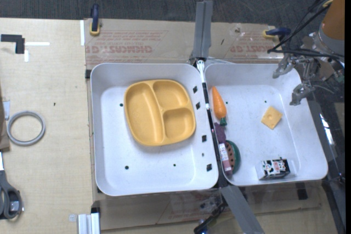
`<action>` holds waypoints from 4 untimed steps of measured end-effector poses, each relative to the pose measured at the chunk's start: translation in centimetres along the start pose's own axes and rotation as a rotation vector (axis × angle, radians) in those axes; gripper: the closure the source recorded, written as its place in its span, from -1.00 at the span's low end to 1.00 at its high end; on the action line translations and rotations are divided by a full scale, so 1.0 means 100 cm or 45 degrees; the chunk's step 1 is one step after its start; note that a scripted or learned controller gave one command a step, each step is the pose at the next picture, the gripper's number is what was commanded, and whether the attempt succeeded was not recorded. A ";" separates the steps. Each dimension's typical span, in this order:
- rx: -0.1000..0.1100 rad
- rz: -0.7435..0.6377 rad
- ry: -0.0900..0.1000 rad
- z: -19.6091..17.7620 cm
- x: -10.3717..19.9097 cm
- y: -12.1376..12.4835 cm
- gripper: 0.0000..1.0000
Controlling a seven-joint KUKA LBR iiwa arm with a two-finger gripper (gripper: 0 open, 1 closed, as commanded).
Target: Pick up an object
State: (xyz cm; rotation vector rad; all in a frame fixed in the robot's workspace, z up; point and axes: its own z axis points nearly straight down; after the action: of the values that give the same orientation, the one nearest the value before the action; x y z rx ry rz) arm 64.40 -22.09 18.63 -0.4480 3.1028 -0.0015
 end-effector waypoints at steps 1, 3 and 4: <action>0.001 0.740 0.005 0.062 0.009 0.005 -1.00; 0.004 1.474 0.007 0.070 0.053 0.015 -1.00; 0.002 1.109 0.006 0.094 0.069 0.019 -1.00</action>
State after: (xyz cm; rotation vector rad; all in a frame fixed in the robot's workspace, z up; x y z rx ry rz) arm 57.30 -22.19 9.22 0.9036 3.0068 -0.0006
